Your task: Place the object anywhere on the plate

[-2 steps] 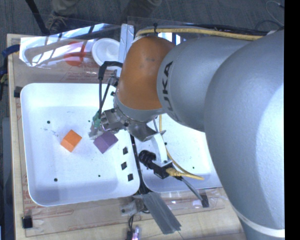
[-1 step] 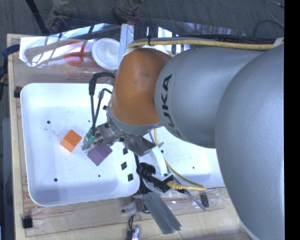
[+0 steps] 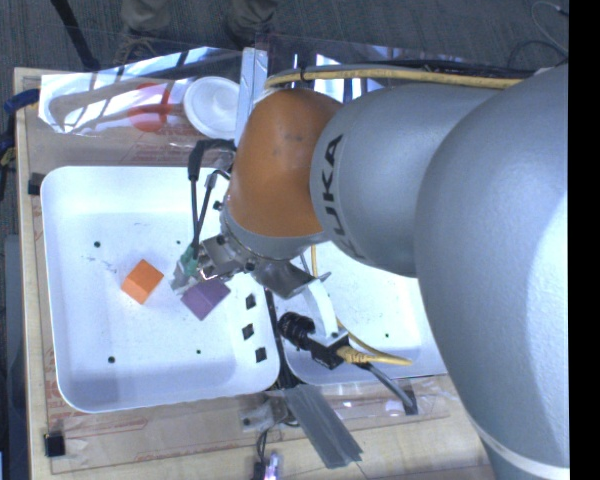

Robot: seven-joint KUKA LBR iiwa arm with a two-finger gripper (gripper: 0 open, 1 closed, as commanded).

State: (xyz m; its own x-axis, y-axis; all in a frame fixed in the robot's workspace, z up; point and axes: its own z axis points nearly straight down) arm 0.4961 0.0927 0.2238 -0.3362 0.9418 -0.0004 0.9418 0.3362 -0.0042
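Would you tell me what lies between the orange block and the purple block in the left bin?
In the camera view, only bare white bin floor separates the orange block from the purple block.

The arm (image 3: 420, 198) covers most of the right bin (image 3: 380, 318), so its floor shows as one bright patch and anything lying there is hidden. The gripper (image 3: 202, 266) sits under the orange band (image 3: 280, 163), too dark and crowded to tell how its fingers stand, and it overlaps the top of the purple block (image 3: 206, 298). The arm's own bulk runs off the bottom edge.
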